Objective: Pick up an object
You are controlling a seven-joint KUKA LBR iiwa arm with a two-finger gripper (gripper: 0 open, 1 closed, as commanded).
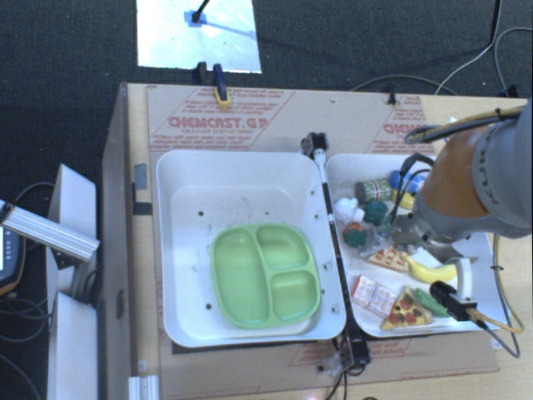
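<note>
Arm [479,177] over right bin [350,169], hand [406,233] low among toys, grip state unclear.
Left bin [175,223] holds green tray [265,275]; right bin: banana [431,268], pizza slice [406,308], can [375,190] near the hand.

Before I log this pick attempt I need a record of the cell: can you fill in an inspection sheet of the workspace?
Surface: bench covered with printed protective film, bearing two white bins side by side.
Job's things: right bin holds a pizza slice, banana, small can, green toy and a red-and-white packet.
Clutter: left bin holds a green divided tray.
Grippers: arm reaches over the right bin; gripper low among the toys, finger state not readable.
Cables: several leads trail over the bench's right side and at the left edge.
Surroundings: dark carpet, a bright floor panel, a grey rail at left.
</note>
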